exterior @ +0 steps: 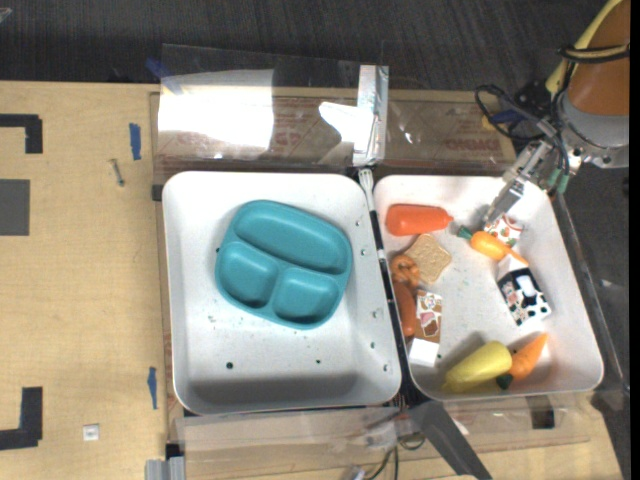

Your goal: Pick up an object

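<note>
Just above the small orange carrot [487, 244] in the right bin [580, 298], my fingers [497, 208] hover (spread or closed, I cannot tell); nothing lifted yet.

Arm [600, 78]: running off the right and top edges, only its orange band and wrist showing.
Gripper [497, 211]: fingertips appearing too small and blurred to tell their spacing.
Milk carton [524, 298]: its printing staying too small to read.
Small packet [428, 315]: label blurring beyond recognition.
</note>
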`<state>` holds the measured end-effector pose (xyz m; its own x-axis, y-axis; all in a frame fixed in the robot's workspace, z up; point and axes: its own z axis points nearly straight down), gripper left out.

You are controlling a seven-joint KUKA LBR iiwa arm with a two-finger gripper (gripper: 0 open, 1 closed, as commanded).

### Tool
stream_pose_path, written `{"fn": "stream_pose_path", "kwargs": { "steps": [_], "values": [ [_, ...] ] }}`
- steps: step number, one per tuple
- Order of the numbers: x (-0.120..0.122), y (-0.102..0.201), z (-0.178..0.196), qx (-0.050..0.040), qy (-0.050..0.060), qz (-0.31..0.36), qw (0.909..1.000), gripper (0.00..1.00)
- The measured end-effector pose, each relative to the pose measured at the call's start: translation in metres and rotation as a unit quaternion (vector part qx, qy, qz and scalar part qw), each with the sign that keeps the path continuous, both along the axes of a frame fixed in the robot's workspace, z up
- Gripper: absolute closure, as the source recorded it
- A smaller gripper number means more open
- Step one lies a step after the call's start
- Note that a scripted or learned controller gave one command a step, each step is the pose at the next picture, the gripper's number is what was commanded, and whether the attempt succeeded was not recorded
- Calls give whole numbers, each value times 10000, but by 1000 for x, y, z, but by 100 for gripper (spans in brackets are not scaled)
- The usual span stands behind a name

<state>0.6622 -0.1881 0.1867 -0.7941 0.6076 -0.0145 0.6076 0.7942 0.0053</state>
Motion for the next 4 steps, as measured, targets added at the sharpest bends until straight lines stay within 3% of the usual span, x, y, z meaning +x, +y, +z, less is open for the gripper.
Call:
{"fn": "stream_pose_path", "kwargs": {
  "steps": [1,2,3,4],
  "values": [
    [-60,-21,-71,46,-45,-883,9961,0],
    [-42,-19,-77,27,9,-1151,9933,0],
    [-47,-8,-77,-57,-72,-1336,9910,0],
    [-50,-2,-78,-19,-114,-1759,9843,0]
  ]
}}
